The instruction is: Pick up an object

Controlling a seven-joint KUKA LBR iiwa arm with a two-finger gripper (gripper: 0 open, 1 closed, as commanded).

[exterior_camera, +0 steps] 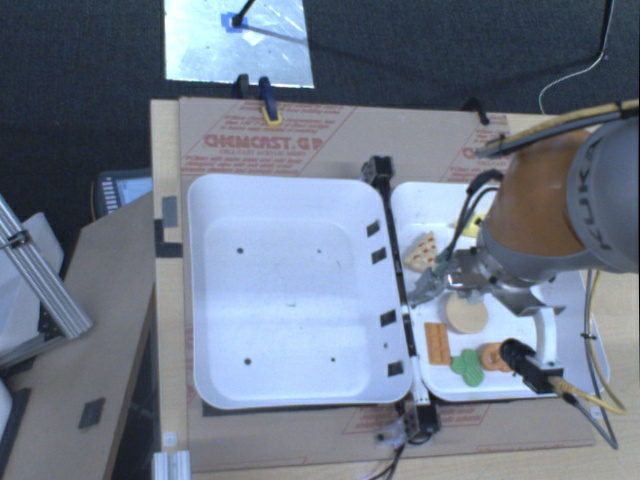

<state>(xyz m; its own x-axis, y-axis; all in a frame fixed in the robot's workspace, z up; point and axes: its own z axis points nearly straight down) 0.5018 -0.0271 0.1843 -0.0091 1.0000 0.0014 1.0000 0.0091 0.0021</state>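
Observation:
My gripper [436, 280] hangs low over the left part of the right bin [432, 200], under the grey and orange arm that comes in from the right. Just up and left of it lies a yellow waffle-like wedge with red spots [420, 250]. A tan round disc [466, 315] sits just down and right of the gripper. Nearer the front edge lie an orange rectangular block [436, 343], a green lumpy piece [466, 367] and an orange-brown piece [493, 356]. Nothing can be seen held by the gripper. The arm hides the right part of this bin.
The left bin [290, 288] is a wide white tray sharing a clipped divider [395, 268] with the right one. Both rest on a cardboard sheet [330, 138] on the bench. A shiny metal plate [238, 28] lies beyond the bench.

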